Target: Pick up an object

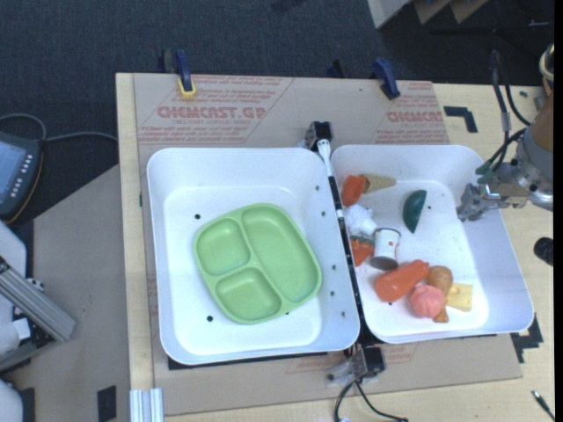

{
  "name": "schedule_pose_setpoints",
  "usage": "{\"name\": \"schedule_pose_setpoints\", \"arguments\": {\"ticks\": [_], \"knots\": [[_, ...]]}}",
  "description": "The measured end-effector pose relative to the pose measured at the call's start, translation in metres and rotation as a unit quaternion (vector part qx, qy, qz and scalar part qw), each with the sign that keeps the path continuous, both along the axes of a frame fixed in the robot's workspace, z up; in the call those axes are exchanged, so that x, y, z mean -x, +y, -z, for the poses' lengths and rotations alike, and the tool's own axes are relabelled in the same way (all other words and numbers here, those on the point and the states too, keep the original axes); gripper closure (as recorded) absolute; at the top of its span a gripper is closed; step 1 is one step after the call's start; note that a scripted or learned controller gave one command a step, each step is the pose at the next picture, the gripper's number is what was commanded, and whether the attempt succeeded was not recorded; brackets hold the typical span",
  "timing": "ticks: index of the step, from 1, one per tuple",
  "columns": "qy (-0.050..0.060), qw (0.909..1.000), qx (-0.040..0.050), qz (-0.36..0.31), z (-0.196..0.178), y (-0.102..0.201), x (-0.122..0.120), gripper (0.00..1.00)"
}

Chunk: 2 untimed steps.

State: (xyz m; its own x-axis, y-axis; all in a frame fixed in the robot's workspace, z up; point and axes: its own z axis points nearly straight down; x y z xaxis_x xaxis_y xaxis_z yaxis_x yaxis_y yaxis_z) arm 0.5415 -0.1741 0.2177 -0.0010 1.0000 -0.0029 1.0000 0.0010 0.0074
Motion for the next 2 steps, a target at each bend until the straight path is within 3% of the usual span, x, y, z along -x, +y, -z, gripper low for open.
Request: {"name": "schedule_pose_setpoints", "arguments": {"ticks": [1,2], "knots": [[0.002,1.0000,-0.0006,0.000,-0.008,0.000,-0.001,1.00],[0.005,1.0000,-0.0025,-0.001,-0.007,0.040,0.019,1.00]]}}
